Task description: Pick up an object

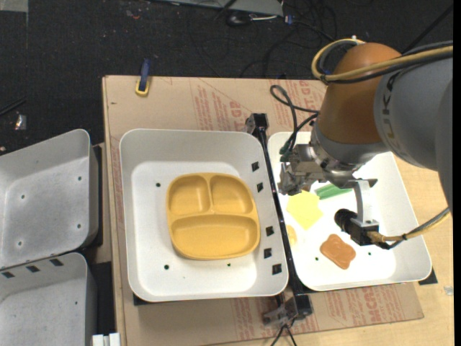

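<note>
Nothing's been lifted yet: the gripper (294, 182) is parked over the flat yellow foam square (304, 210); finger state can't be told.

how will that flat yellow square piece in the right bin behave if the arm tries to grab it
The yellow piece looks thin and lies flat on the right bin floor, so it probably offers little edge to pinch. It may slide rather than lift. It seems light and unlikely to roll. The tool is close above it.
</note>
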`<state>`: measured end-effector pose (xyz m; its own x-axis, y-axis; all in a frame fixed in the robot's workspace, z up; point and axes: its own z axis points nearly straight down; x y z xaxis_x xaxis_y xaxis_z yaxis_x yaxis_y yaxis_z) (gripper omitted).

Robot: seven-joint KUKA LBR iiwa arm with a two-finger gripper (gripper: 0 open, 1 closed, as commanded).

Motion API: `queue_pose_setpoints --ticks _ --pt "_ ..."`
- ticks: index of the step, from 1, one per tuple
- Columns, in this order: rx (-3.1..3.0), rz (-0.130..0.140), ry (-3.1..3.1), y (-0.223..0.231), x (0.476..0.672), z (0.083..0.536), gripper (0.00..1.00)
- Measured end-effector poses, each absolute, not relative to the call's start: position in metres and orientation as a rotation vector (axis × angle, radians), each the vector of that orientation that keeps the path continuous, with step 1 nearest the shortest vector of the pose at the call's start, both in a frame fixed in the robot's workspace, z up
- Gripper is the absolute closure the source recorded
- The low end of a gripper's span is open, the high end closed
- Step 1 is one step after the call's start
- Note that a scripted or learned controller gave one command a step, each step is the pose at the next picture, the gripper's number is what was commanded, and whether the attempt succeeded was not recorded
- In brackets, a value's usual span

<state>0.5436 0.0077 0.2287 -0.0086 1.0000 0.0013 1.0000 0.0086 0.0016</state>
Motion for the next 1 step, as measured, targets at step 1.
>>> queue_pose_setpoints --ticks 1 --pt "2.212 0.003 2.232 0.0682 0.5481 0.2379 1.00"
